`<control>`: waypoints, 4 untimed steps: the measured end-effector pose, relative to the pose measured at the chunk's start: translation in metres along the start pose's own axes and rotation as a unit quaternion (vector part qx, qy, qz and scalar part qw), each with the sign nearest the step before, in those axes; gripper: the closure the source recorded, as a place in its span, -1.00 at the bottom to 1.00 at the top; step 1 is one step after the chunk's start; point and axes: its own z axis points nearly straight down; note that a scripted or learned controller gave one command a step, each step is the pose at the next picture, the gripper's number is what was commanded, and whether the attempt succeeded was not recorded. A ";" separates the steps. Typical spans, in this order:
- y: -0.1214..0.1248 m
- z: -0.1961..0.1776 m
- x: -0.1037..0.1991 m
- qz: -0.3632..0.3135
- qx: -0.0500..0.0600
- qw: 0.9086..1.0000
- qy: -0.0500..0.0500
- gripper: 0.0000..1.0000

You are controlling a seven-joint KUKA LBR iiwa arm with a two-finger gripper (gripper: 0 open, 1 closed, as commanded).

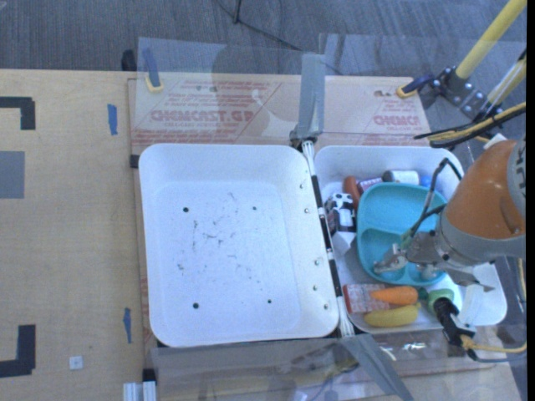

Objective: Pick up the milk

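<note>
While the hand (391, 263) hovers, the milk (338, 210) lies well left.

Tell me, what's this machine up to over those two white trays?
A grey and orange robot arm is reaching into the right bin, which is crowded with toy groceries. Its gripper hangs over a blue plate. The black-and-white milk carton it's after lies by the bin's left wall, untouched.

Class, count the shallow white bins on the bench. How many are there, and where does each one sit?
2. The left bin sits mid-bench. The right bin sits beside it, holding a blue plate and other items, with the gripper over it.
</note>
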 end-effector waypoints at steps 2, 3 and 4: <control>-0.002 -0.169 0.064 0.081 0.004 0.997 0.000 -1.00; -0.016 -0.091 0.094 0.213 0.006 0.977 0.000 -1.00; 0.083 -0.182 0.036 0.165 0.003 0.986 0.000 -1.00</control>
